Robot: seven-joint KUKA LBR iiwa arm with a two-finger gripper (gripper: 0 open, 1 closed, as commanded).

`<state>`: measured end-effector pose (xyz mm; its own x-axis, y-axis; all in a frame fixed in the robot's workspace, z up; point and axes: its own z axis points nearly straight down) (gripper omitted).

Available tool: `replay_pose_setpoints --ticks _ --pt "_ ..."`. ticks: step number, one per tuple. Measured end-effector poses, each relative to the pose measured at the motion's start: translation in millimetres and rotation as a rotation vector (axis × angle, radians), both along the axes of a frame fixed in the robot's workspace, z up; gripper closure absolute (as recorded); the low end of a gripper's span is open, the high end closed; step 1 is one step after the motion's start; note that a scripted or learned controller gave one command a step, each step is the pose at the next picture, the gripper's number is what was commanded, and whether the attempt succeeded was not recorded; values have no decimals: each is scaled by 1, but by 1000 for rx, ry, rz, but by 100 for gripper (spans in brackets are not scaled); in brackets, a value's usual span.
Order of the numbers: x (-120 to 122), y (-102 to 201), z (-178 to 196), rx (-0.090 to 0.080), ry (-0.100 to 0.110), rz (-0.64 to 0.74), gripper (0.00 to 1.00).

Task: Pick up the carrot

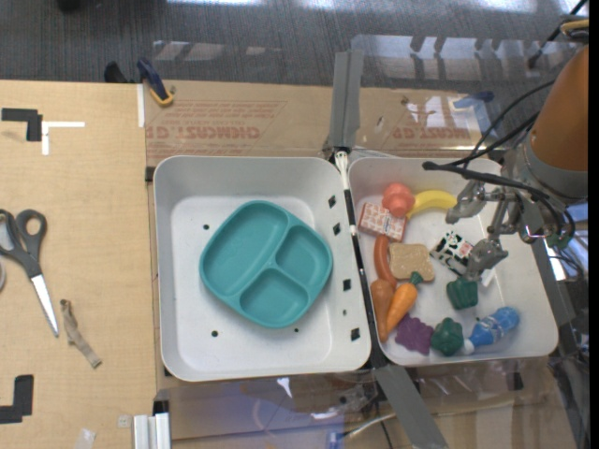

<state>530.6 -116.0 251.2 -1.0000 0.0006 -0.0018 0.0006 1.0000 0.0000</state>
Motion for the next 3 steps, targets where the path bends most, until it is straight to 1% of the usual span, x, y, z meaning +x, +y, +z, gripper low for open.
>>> replay_pose_setpoints --ticks 1,2,3 --pt "-16 20 -101 0 2 65 0" --pt "-28 24 -159 0 1 90 0" --pt "-26 25 -150 -1 -2 91 100"
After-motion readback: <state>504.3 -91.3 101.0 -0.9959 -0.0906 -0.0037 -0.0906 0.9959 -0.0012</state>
